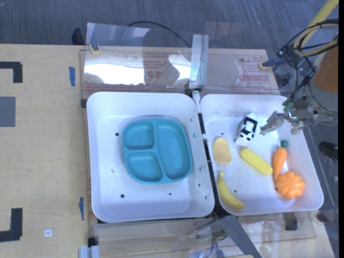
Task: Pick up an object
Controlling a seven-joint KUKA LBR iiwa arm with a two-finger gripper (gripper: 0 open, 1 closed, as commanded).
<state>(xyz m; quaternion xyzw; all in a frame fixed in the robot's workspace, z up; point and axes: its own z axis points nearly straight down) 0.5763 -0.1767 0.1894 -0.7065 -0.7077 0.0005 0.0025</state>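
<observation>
The right bin (314, 200) holds several toy items. A black and white toy cow (247, 129) stands near its middle back. A pale yellow oval piece (221, 150) lies left of a corn cob (256, 161). A carrot (279, 163) lies above an orange pumpkin (291, 184) at the right, and a banana (228, 192) rests at the front left. My gripper (272, 122) hangs over the bin's back right, just right of the cow and above the carrot's green top. Nothing shows in its grasp.
The left bin (102, 198) bears a blue divided plate (157, 149). A metal divider (199, 63) and clear panels stand behind the bins. Yellow and black cables (309, 36) run along the arm at the right.
</observation>
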